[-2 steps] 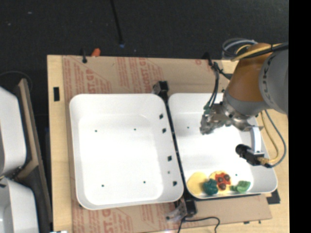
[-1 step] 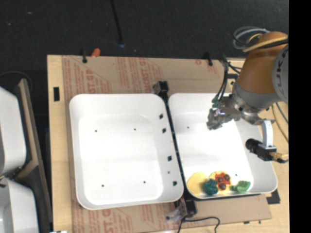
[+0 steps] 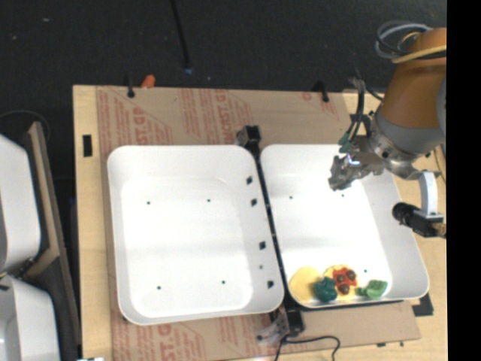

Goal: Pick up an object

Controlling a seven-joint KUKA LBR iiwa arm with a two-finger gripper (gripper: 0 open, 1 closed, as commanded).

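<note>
well, the bench (image 3: 180, 119) takes up most of what i can see, a pale board with two shallow white bins sitting side by side on it. the left bin (image 3: 188, 232) is a plain white tray. the right bin (image 3: 338, 232) carries all the bits worth grabbing, heaped in its near corner by the front wall.

the arm (image 3: 413, 89) comes in from the right, orange band over grey, and its gripper (image 3: 344, 173) hangs above the far half of the right bin, well apart from the heap. from where i stand the tips are a dark blur, so i cannot tell how the jaws stand, and i see nothing between them.

down in the pile, the yellow disc (image 3: 303, 283) is the biggest piece, lying flat; it looks thin and stiff, awkward to pinch except by an edge. the teal lump (image 3: 325, 292) sits on or against it, rounded and chunky, probably light and a bit soft, and to my eye the easiest thing to close on across its middle. the red toy (image 3: 345, 277) is just beside it, small and fiddly. the green piece (image 3: 373, 287) lies nearest the front wall, which may crowd one finger.
</note>
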